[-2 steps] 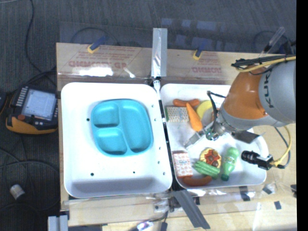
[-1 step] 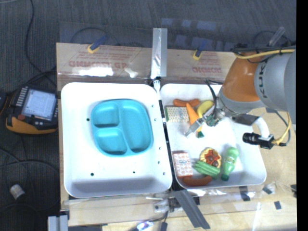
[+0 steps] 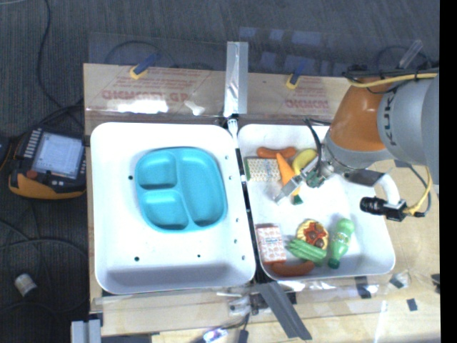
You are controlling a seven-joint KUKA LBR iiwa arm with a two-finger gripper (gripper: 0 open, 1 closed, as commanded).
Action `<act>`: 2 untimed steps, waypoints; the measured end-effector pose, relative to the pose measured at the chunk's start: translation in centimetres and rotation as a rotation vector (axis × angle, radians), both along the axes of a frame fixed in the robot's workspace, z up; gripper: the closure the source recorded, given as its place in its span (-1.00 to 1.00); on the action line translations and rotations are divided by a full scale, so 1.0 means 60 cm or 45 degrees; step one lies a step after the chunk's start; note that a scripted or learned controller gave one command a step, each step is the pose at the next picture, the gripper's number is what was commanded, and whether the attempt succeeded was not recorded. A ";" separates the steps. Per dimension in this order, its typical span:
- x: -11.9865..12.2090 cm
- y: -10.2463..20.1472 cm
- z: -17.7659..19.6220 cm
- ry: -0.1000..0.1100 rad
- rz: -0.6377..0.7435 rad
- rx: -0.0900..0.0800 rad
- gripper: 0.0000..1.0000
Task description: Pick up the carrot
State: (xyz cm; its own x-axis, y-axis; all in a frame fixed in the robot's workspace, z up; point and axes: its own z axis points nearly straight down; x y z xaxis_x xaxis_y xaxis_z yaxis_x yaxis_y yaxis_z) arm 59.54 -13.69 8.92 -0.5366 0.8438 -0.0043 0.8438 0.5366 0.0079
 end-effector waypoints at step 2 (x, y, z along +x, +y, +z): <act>0.002 0.078 0.252 0.012 -0.090 -0.001 1.00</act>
